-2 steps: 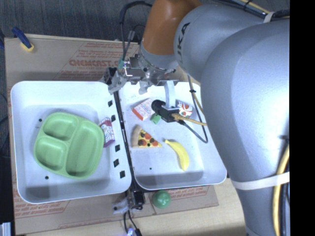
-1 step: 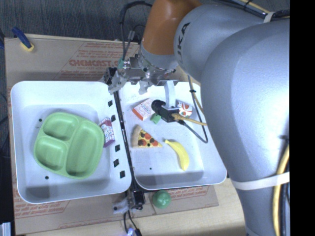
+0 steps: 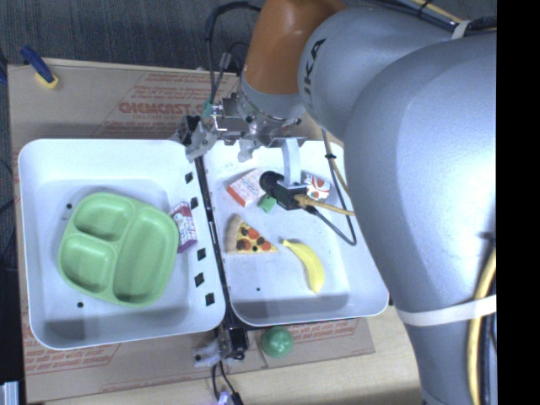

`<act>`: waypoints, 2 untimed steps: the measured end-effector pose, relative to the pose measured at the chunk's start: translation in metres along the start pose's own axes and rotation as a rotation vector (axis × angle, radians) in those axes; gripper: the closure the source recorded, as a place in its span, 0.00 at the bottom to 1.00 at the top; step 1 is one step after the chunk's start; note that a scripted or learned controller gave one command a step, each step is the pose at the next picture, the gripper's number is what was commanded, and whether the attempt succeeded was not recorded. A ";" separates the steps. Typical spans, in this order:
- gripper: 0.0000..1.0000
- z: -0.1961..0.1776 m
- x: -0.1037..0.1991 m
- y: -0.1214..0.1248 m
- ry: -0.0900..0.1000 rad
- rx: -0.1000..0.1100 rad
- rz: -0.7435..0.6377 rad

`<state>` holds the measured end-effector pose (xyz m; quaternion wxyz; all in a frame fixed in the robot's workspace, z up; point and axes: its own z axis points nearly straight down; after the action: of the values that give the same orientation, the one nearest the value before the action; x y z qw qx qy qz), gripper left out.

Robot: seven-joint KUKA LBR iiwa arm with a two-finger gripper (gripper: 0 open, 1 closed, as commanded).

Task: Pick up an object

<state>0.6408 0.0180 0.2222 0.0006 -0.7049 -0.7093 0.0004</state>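
Your pincer (image 3: 251, 144) hangs over the back of the right bin (image 3: 363, 289), close to the wall between the two bins. You cannot tell if it is open or closed, because the wrist hides it from above. You see nothing held by it, so the pick is not yet done. Just in front of it lies a small orange and white box (image 3: 244, 189), flat and with room around it, so it looks like the easiest thing to grab. A little green block (image 3: 267, 202) sits just beside the box. Nearer the front lie a pizza slice (image 3: 247, 240) and a banana (image 3: 307, 264), near each other but apart. Both are low and flat, so they may be hard to pinch. In the left bin (image 3: 34, 226) sits a green plate (image 3: 118, 247), with a purple packet (image 3: 186, 223) at its edge by the middle wall. A green ball (image 3: 276, 341) rests on the desk (image 3: 371, 353), outside the bins.
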 end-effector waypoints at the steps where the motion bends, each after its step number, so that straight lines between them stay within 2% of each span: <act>1: 0.00 0.000 0.000 0.000 0.000 0.000 0.000; 2: 0.00 0.000 0.000 0.000 0.000 0.000 0.000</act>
<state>0.6408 0.0180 0.2222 0.0006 -0.7049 -0.7093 0.0004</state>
